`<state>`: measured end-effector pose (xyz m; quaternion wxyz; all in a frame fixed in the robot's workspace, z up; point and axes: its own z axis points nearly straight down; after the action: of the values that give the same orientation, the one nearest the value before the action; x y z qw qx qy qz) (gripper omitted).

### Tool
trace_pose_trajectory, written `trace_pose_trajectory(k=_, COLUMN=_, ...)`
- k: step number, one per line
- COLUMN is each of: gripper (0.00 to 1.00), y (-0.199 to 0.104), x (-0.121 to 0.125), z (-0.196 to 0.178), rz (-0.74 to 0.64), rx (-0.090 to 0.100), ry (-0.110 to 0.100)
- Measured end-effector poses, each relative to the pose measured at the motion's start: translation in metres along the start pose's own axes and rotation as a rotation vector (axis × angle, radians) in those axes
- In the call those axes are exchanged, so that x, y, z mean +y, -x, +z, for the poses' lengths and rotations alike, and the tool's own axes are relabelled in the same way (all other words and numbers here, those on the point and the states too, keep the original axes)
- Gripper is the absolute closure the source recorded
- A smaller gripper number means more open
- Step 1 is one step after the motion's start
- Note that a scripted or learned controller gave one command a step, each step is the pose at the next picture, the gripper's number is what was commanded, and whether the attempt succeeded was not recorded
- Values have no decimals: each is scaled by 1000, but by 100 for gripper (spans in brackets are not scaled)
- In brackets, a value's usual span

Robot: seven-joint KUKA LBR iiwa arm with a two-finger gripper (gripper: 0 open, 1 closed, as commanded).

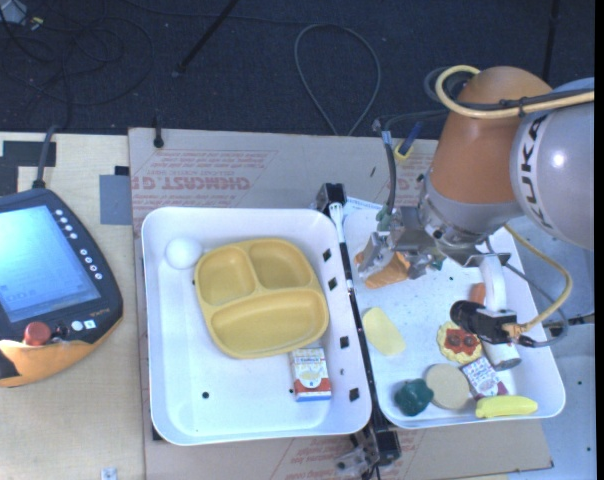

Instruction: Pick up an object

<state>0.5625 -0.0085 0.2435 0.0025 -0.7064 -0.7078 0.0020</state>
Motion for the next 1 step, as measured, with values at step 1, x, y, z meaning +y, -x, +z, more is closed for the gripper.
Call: trace_pose_trajectory(k=1, gripper=100, y=-53, x=-8, z=16, rz=1, rx=-1, ry=-1)
